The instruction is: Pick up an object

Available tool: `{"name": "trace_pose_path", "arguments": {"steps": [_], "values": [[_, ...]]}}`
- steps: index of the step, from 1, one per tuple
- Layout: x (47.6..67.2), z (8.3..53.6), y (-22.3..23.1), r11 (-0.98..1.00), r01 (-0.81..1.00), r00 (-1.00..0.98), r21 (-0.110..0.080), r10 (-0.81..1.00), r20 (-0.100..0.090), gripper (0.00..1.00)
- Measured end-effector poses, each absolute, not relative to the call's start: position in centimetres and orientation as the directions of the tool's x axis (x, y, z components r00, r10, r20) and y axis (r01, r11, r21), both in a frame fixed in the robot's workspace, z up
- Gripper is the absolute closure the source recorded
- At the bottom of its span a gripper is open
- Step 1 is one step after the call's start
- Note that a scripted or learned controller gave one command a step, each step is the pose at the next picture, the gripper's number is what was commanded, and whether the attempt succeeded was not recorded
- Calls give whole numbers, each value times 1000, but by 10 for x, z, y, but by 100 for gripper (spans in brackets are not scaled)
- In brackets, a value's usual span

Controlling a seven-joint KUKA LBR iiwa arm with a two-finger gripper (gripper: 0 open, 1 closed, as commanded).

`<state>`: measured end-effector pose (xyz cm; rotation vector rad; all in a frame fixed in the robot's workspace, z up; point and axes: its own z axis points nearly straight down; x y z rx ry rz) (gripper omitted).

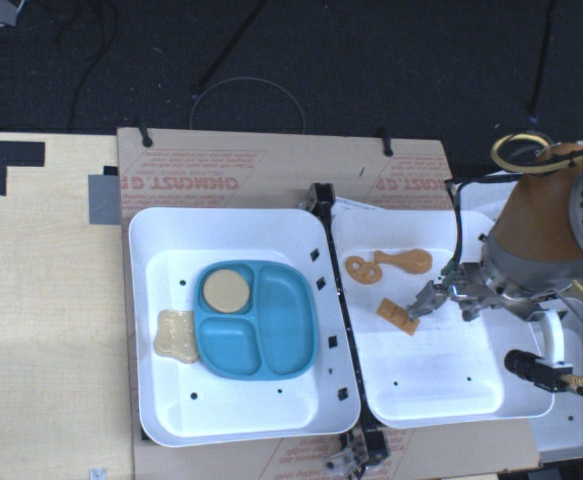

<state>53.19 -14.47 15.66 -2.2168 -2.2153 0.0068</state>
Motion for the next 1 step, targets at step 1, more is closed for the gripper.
{"name": "trace_pose_path", "arguments": {"steps": [1], "values": [[534, 107, -135, -3, 1000, 3, -9, 1000, 3, 0]]}}
